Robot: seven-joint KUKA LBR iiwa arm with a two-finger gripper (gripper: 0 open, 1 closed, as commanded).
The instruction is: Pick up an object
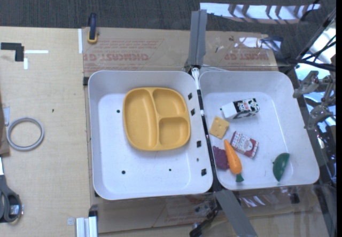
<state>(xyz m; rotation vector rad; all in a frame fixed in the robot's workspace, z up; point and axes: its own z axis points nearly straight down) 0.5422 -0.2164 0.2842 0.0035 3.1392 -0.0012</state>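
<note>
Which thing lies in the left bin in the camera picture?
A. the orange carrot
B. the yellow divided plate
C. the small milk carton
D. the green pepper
B: the yellow divided plate lies in the left bin, while the carrot, the green pepper and the milk carton all lie in the right bin.

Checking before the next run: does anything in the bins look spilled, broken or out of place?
Nothing stands out. The yellow plate lies flat in the left bin; the toy carrot, milk carton and the rest lie loose in the right bin.
</note>
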